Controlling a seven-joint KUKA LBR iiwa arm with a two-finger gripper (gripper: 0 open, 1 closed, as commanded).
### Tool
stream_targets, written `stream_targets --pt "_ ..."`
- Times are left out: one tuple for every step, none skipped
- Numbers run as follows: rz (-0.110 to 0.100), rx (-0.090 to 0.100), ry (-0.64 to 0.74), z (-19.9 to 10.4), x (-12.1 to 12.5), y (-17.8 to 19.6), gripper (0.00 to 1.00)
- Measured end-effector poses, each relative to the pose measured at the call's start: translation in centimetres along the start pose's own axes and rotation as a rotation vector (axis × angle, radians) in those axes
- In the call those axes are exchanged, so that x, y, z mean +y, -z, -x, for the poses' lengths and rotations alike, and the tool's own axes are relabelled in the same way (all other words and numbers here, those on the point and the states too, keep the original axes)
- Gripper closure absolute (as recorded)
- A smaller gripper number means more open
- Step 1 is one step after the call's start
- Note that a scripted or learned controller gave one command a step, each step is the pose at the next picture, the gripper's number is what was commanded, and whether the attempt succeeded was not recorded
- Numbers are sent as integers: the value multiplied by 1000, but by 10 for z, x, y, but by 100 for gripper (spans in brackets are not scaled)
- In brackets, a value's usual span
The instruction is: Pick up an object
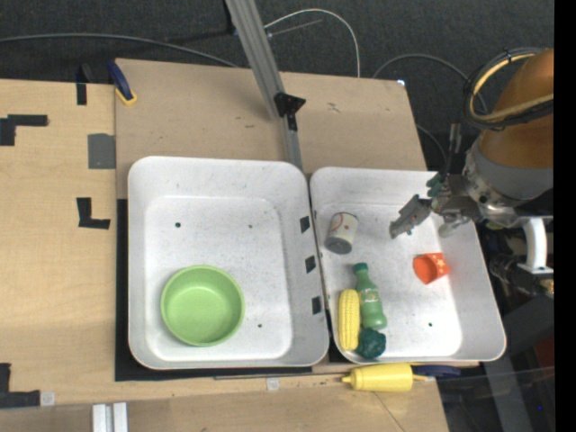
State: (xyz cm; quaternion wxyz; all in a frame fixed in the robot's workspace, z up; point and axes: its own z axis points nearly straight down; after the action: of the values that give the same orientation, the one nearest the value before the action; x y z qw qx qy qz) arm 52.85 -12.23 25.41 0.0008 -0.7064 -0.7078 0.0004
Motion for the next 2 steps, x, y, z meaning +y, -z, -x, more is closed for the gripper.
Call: stream_targets --pt "0 0 0 0 0 0 0" --pt "-5 0 -2 -2 -8 -47 0"
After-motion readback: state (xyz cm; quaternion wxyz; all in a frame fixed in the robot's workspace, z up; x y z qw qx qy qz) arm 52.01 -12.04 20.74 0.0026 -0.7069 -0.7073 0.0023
